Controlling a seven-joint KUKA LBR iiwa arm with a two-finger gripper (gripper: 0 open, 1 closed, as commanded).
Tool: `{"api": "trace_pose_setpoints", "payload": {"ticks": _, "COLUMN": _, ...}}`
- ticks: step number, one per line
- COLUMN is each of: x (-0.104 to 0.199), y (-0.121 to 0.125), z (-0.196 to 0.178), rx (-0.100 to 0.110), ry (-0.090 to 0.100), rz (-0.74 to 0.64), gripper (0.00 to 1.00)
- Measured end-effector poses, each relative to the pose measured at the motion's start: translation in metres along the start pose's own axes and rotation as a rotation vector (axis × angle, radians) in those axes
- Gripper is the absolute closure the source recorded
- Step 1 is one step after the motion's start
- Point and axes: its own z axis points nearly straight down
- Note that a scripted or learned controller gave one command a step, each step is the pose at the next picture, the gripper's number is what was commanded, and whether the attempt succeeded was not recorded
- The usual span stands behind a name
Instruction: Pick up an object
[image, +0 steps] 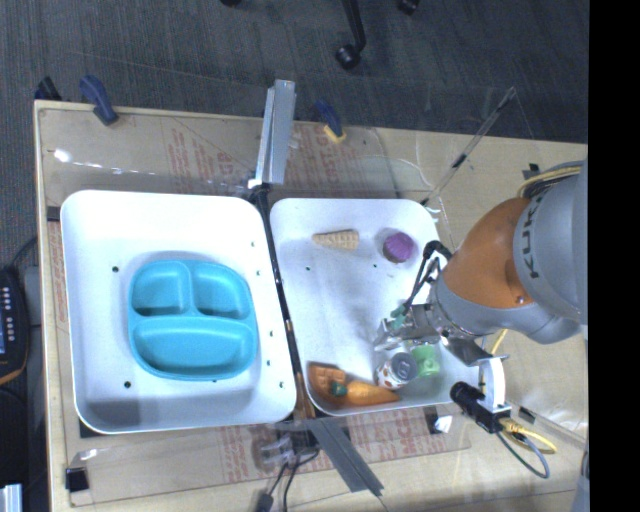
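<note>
While arm hides end effector (408, 335), green object (428, 360) half covered

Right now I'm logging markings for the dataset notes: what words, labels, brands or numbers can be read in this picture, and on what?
"KU": the visible part of black lettering on the grey arm, cut off at the right.
Reddish printed lettering on the bench board around the bins: too faint and blurred to read.
Small can in the right bin: any label is too small to read.

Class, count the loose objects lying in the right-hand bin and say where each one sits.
4: cone and purple ball near the far wall, carrot at the near wall, can under the gripper. The arm may hide more.
</note>
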Motion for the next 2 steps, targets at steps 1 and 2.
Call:
{"api": "trace_pose_setpoints", "payload": {"ticks": 1, "x": 0.0000, "y": 0.0001, "z": 0.0000, "rx": 0.000, "ry": 0.000, "rz": -0.001, "gripper": 0.00}}
{"api": "trace_pose_setpoints", "payload": {"ticks": 2, "x": 0.0004, "y": 0.0015, "z": -0.0097, "rx": -0.001, "ry": -0.001, "rz": -0.005, "gripper": 1.00}}
